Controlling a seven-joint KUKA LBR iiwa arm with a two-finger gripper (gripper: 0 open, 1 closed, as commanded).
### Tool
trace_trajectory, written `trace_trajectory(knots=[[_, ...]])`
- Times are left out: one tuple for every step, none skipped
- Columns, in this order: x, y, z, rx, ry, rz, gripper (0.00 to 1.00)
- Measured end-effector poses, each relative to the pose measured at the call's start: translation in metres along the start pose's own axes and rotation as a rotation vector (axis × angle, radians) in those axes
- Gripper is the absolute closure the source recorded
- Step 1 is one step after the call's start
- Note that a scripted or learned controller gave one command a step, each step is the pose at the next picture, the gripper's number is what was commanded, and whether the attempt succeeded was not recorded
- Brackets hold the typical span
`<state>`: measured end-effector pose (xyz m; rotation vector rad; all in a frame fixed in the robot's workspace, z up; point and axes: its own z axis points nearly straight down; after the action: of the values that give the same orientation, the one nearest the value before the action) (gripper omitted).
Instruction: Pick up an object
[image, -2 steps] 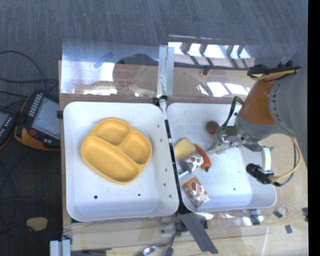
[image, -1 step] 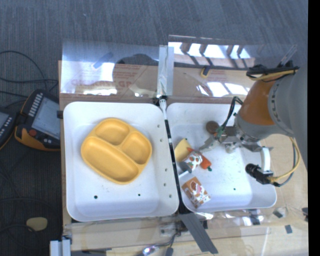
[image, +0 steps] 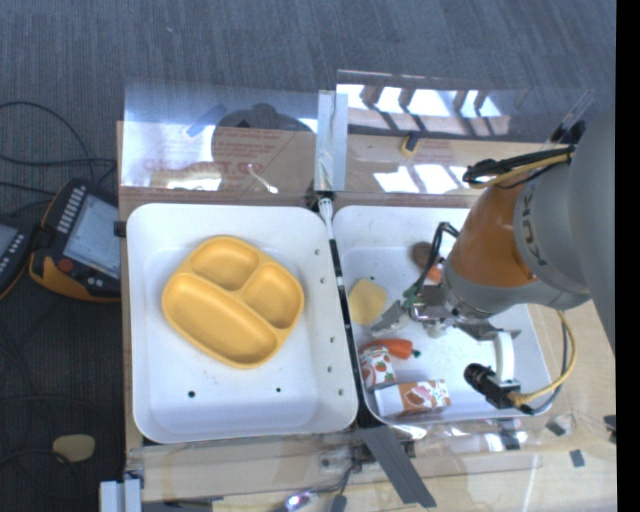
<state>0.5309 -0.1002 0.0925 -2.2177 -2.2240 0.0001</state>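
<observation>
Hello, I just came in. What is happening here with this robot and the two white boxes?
A grey and orange robot arm reaches into the right bin, trying to pick something up. Its gripper hangs low beside a pale yellow object and above a small orange piece; whether it grips anything is unclear. Two red and white packets lie near that bin's front edge. The left bin holds a yellow divided plate, untouched.
</observation>
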Motion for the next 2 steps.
trace_trajectory(knots=[[0.0012,-0.0423,0.0025,-0.017,-0.005,0.002,0.00],[0.0039,-0.0423,0.0026,-0.017,-0.006,0.005,0.00]])
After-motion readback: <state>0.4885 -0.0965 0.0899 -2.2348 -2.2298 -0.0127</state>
